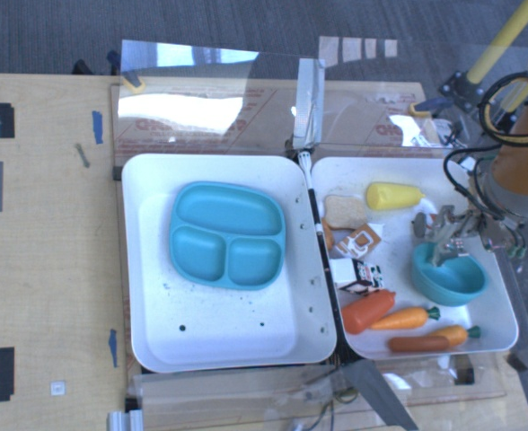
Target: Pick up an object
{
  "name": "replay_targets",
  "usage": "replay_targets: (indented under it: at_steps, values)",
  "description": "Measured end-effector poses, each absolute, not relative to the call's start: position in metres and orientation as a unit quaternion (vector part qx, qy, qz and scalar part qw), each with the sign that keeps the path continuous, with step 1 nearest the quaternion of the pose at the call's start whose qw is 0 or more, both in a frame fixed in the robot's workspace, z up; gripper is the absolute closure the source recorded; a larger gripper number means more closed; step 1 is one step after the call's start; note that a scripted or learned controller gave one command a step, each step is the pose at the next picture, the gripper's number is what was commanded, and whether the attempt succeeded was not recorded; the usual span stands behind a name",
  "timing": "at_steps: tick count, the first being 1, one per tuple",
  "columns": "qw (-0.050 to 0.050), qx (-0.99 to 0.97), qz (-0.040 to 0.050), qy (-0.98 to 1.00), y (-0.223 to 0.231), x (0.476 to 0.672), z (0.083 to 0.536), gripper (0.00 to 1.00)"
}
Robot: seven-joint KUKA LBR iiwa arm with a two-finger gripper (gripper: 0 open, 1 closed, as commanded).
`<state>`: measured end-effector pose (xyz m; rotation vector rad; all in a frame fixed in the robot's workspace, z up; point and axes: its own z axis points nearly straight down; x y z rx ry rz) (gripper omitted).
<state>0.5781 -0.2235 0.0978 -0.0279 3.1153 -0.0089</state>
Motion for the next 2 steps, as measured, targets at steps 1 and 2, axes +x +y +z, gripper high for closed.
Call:
replay_targets:
  at_steps: [1, 2]
  values:
    - [0.006, -0.009, -0.0014, 1.000, -0.223, 0.574, 0.090, 0.00]
    - [0.017, -0.010, -0.0009, 1.000, -0.167, 0.522, 0.093, 0.00]
